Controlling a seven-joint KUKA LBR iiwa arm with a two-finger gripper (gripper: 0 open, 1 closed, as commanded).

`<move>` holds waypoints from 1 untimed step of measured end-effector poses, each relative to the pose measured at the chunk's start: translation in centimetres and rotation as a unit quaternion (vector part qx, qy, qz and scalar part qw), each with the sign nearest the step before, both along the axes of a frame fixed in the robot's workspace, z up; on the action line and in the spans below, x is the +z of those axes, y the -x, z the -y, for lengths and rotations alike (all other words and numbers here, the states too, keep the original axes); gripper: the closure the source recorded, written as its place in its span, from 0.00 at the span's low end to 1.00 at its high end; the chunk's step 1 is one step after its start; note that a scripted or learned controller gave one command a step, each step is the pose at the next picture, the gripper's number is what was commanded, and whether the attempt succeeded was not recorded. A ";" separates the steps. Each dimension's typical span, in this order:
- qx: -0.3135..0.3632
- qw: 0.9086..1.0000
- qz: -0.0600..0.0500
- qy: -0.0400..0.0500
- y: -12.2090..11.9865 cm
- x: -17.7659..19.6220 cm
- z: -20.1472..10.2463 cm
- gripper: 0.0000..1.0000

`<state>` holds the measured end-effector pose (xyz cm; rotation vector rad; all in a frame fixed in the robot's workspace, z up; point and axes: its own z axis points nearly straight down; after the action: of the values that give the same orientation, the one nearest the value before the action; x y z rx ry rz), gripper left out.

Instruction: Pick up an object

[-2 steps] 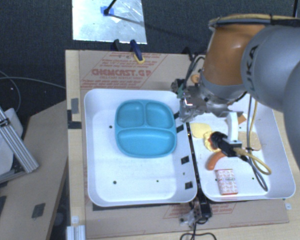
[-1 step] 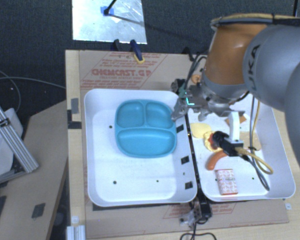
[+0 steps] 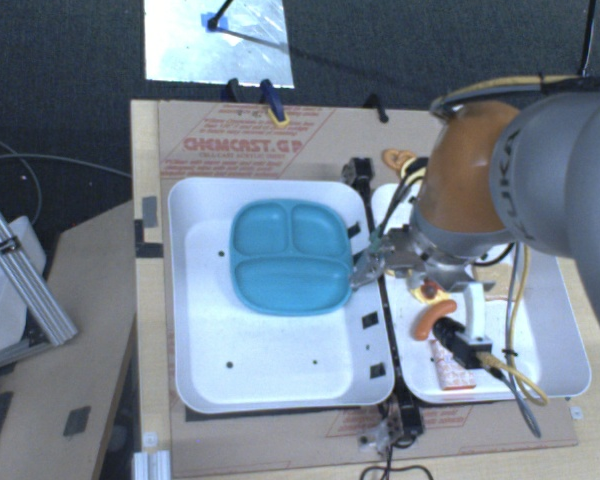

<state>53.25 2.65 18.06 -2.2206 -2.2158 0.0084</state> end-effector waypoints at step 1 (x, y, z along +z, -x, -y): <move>0.005 1.000 0.006 -0.001 -3.5 0.4 -6.7 0.00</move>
<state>56.78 9.32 18.49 -2.2141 -2.2322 -0.0059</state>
